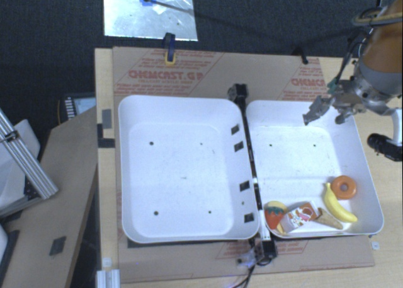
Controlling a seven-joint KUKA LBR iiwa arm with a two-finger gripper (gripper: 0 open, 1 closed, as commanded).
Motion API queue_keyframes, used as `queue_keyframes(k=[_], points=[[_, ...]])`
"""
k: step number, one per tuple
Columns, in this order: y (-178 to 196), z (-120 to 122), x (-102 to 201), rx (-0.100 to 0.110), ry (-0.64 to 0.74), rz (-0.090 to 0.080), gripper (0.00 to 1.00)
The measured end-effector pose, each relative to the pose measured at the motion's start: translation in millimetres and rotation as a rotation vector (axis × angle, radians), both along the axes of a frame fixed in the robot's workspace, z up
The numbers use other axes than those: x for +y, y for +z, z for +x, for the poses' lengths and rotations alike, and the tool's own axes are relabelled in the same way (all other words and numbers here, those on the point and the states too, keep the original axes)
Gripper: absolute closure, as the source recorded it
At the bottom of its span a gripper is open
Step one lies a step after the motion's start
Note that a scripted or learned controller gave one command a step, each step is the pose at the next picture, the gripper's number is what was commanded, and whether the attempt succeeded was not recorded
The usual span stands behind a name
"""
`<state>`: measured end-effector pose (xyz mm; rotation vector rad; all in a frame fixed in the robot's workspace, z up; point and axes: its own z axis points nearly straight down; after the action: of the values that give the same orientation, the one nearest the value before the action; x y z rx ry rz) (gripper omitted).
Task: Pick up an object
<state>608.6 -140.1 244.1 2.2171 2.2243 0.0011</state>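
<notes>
From the overhead camera we see two shallow white bins side by side on the bench. The left bin (132, 173) has nothing lying in it that we can make out. The right bin (362, 154) holds a small cluster of items along its near edge: a yellow banana (338, 205), an orange ring-shaped piece like a doughnut (344, 186) touching the banana's upper end, a small printed packet (298, 215), a brown wedge (327, 220) just beside the banana, and a red-and-yellow round item (274, 213) in the near left corner.

The gripper (324, 110) hangs over the far edge of the right bin, its fingers spread apart, with nothing between them. It sits well apart from the cluster, which lies at the opposite end of the same bin.

We judge the task as barely begun: no item is lifted or touched. What is left is the whole pick, meaning a move toward the near edge, a descent onto one item, a closing, and a lift.
</notes>
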Motion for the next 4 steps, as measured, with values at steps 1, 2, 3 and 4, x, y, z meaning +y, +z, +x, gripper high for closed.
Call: queue_keyframes(k=[1, 2, 3, 4], points=[[149, -2, 101, -0.019, 0.013, 0.003, 0.0], [247, -60, 114, -0.013, 0.005, 0.001, 0.0], [295, -104, 155, -0.008, 0.006, 0.002, 0.0], [291, -124, 269, -0.001, 0.014, 0.004, 0.0]])
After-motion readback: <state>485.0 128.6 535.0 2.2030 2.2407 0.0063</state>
